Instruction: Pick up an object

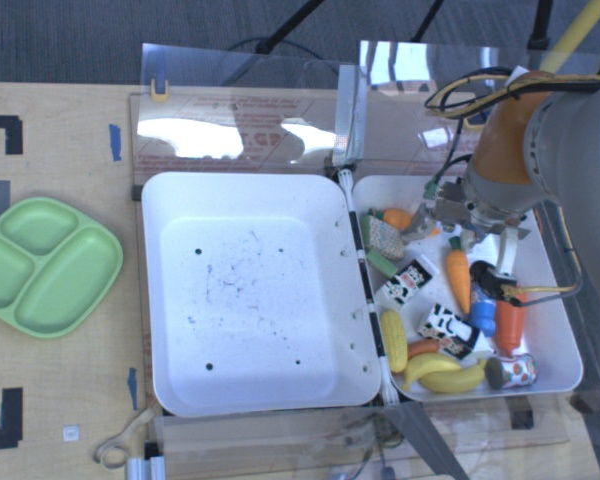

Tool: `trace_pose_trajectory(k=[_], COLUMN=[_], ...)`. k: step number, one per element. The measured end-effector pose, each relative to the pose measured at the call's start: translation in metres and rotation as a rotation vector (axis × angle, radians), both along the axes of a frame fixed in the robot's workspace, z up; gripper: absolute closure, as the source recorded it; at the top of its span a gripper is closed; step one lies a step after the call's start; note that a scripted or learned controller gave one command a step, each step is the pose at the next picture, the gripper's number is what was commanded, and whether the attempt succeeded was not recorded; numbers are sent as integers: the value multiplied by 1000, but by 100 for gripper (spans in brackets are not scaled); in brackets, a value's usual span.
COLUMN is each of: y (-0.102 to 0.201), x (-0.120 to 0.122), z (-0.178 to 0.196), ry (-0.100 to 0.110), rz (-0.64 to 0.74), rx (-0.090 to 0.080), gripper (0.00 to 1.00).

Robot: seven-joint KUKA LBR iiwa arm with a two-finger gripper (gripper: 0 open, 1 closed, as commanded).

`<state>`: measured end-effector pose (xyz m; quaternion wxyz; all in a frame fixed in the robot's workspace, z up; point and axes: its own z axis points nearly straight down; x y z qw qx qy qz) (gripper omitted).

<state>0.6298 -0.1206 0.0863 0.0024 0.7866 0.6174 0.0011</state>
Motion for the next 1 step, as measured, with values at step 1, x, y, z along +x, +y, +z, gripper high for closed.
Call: trace_pose_trajectory(k=[1], y=[-23], x=[-38], z=[39], ry=[6], rz=[157], rx=[4], gripper=[0])
